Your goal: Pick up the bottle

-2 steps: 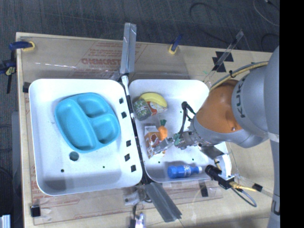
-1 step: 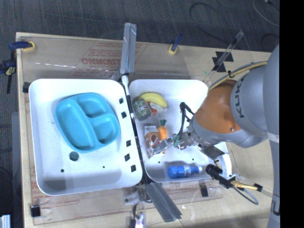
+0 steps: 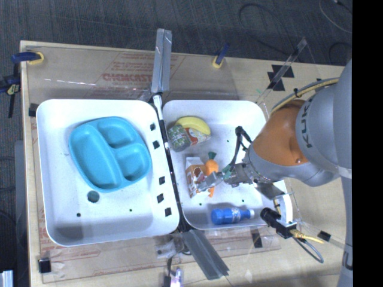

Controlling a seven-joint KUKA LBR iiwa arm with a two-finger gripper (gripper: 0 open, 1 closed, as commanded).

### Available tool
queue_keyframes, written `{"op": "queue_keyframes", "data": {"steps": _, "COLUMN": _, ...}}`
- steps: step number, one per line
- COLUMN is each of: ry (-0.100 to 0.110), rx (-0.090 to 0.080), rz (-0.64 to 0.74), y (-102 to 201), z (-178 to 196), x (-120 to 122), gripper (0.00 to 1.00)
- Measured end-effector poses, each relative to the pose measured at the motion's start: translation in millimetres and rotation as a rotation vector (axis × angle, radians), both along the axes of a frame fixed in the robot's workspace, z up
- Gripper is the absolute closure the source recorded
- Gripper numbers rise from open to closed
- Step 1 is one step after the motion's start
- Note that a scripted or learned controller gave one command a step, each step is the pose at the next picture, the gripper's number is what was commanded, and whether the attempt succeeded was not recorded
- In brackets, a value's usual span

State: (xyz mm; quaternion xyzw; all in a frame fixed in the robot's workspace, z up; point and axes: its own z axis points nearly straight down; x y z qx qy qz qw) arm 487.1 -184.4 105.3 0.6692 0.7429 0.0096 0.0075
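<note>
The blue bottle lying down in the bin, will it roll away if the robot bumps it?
Probably. The blue bottle lies on its side on the smooth floor of the right bin, so a nudge could roll it. It looks like stiff plastic, likely light, and its rounded sides might slip between fingers.

Blue bottle (image 3: 232,215) with white label, blue tray (image 3: 111,152), white bins (image 3: 60,220), yellow banana (image 3: 192,124), orange-banded grey arm (image 3: 299,142)
</note>
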Motion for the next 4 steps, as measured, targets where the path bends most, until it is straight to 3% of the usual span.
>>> {"op": "queue_keyframes", "data": {"steps": 1, "ry": -0.014, "rx": -0.031, "rz": 0.475, "y": 14.3, "z": 1.5, "x": 2.6, "gripper": 0.00}}
{"op": "queue_keyframes", "data": {"steps": 2, "ry": -0.008, "rx": -0.016, "rz": 0.485, "y": 18.9, "z": 15.1, "x": 2.9, "gripper": 1.00}}
{"op": "queue_keyframes", "data": {"steps": 3, "ry": -0.008, "rx": -0.016, "rz": 0.485, "y": 18.3, "z": 15.0, "x": 2.9, "gripper": 0.00}}
{"op": "queue_keyframes", "data": {"steps": 4, "ry": 0.006, "rx": -0.009, "rz": 0.190, "y": 26.9, "z": -0.8, "x": -4.2, "gripper": 0.00}}
